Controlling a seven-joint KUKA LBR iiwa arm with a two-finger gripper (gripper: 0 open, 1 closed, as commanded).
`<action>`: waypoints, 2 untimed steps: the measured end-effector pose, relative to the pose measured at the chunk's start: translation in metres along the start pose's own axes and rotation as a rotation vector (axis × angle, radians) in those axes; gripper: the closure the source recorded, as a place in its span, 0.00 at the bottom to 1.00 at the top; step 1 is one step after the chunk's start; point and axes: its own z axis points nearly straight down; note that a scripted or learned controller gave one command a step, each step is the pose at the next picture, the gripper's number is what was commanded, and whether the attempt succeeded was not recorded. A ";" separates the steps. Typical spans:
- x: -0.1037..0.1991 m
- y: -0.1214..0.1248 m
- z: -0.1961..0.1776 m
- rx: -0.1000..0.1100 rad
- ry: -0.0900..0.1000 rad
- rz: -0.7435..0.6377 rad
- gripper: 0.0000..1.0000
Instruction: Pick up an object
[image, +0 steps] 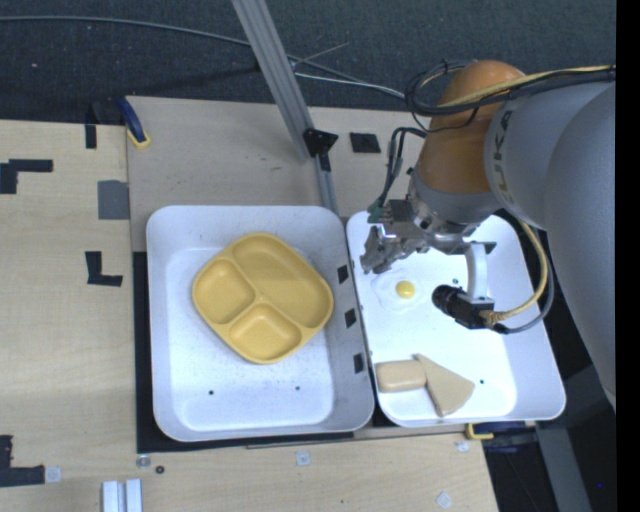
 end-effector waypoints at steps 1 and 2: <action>0.046 0.015 0.009 0.000 0.000 0.000 1.00; 0.089 0.035 -0.003 -0.003 0.000 0.000 1.00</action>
